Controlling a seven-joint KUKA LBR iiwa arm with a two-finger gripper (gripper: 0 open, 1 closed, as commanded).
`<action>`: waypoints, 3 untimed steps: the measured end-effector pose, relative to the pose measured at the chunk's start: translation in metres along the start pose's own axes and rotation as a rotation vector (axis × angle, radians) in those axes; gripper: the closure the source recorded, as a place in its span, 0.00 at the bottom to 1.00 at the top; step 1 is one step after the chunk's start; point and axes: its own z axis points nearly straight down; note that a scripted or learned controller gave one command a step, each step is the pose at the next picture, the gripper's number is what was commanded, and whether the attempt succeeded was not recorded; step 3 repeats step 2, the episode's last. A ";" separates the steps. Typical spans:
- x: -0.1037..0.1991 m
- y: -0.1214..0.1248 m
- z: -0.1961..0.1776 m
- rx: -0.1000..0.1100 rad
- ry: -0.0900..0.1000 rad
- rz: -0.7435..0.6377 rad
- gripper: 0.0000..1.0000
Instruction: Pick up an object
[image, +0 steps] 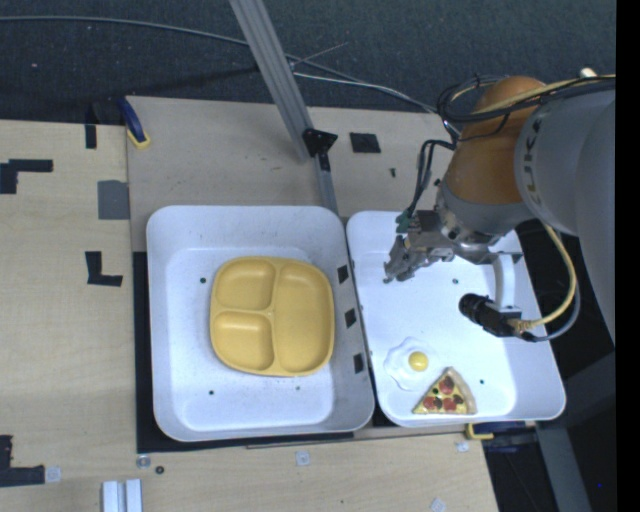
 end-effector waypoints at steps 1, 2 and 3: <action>0.051 0.005 -0.014 -0.002 -0.001 -0.001 1.00; 0.104 0.011 -0.018 -0.002 -0.001 -0.002 1.00; 0.104 0.011 -0.018 -0.002 -0.001 -0.002 1.00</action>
